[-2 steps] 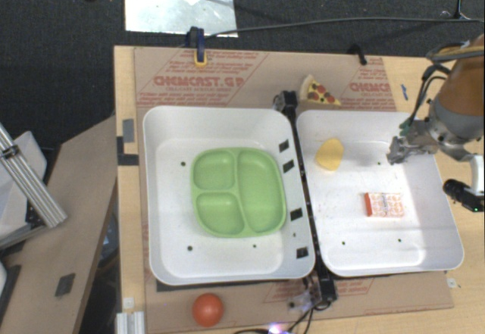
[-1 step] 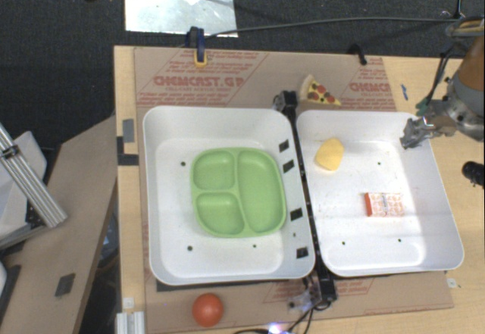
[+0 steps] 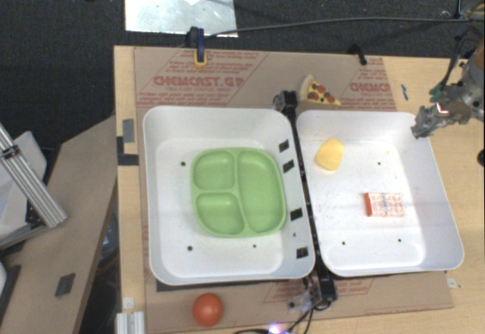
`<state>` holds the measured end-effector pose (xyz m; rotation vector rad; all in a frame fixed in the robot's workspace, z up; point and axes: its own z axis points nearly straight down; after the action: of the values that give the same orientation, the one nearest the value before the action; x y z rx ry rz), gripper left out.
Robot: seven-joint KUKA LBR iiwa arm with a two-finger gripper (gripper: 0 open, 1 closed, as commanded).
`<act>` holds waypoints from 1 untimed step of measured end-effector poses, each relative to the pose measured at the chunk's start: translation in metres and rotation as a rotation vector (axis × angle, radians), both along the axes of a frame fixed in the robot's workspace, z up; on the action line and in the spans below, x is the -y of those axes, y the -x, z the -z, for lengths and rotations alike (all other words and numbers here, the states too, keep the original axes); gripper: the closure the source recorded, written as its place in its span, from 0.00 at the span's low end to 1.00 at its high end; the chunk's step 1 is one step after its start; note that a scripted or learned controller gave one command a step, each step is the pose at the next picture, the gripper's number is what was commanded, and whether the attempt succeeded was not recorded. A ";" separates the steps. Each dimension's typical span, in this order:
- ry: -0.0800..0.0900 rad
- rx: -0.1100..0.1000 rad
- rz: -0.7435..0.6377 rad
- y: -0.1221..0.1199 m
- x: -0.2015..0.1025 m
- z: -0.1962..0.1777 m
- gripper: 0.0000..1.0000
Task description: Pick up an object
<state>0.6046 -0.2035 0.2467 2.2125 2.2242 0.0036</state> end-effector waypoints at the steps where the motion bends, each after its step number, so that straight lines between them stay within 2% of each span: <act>1: -0.001 -0.004 -0.001 0.020 -0.051 -0.006 1.00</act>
<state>0.5847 -0.1525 0.2526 2.2144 2.2277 0.0006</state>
